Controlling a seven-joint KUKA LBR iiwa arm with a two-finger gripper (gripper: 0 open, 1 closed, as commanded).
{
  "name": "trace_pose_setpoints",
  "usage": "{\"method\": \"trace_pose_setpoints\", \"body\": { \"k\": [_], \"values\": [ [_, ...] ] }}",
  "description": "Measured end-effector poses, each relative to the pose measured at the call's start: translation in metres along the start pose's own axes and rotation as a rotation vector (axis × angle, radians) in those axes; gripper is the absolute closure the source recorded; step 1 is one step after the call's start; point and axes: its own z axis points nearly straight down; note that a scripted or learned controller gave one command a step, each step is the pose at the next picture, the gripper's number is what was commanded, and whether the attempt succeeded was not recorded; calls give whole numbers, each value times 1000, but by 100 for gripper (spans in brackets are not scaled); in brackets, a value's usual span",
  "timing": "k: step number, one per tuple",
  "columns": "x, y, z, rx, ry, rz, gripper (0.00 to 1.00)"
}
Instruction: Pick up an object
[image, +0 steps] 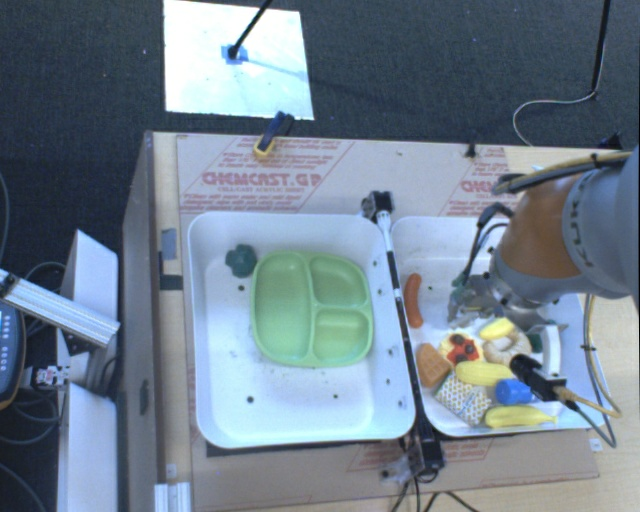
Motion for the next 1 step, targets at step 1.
{"method": "trace_pose_setpoints", "body": {
  "k": [1],
  "values": [
    [0, 0, 0, 0, 0, 0, 0]
  ]
}}
